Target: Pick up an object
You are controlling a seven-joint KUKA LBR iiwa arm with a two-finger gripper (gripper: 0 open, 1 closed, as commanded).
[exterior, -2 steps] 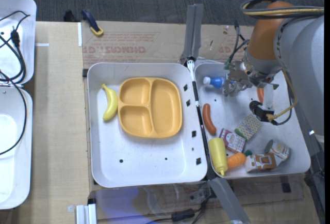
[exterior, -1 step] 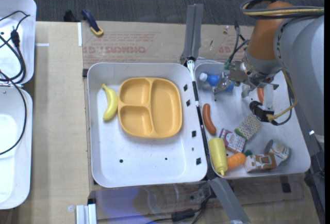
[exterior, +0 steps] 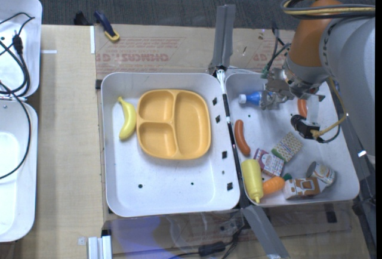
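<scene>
Camera view shows the gripper low at the right bin's back edge, just beside a small blue-and-white bottle. Nothing looks picked up yet; the lifting is left.

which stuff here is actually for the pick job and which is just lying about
For the job: gripper; right bin items: blue bottle, sausage, yellow bottle, carrot, cartons.

Lying about: banana, yellow tray, clamp, cables.
</scene>
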